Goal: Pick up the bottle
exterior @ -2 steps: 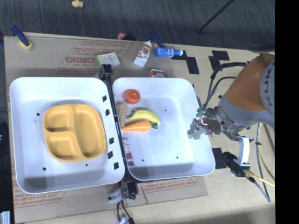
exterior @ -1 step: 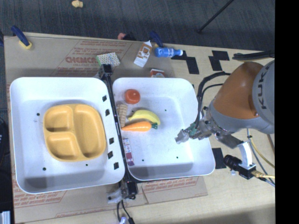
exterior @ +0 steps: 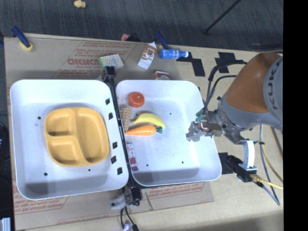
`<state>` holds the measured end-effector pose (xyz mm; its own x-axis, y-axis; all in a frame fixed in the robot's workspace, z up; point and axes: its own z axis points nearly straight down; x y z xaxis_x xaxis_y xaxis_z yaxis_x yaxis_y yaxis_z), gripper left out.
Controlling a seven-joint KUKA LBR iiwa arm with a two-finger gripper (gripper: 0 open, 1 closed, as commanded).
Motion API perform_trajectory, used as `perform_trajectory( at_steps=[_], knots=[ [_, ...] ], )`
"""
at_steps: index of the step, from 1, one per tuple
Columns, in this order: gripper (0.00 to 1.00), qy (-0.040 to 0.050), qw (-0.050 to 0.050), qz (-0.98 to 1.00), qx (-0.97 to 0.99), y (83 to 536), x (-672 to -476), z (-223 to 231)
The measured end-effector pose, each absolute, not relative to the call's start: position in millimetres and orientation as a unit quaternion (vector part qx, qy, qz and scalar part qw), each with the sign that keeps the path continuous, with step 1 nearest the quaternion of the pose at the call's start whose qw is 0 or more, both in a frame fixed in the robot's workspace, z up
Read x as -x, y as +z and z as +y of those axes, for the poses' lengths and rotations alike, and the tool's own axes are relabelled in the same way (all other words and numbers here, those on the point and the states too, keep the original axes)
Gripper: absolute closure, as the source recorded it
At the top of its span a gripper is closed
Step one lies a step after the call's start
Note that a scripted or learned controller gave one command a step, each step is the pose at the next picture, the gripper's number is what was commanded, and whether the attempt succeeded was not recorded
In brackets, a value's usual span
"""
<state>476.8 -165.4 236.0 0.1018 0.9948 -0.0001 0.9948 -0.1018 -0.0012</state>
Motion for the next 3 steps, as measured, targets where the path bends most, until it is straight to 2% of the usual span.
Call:
perform_trajectory(
  at_steps=[1, 2, 3],
  knots=[
    [1.00, 0.0013, 0.002, -0.621, 0.784, 185, -475.7, -178],
    [1.00, 0.0013, 0.002, -0.529, 0.849, 192, -475.7, -188],
    [1.00, 0.0009, 0.003, -0.629, 0.778, 201, -476.1, -157]
  ],
)
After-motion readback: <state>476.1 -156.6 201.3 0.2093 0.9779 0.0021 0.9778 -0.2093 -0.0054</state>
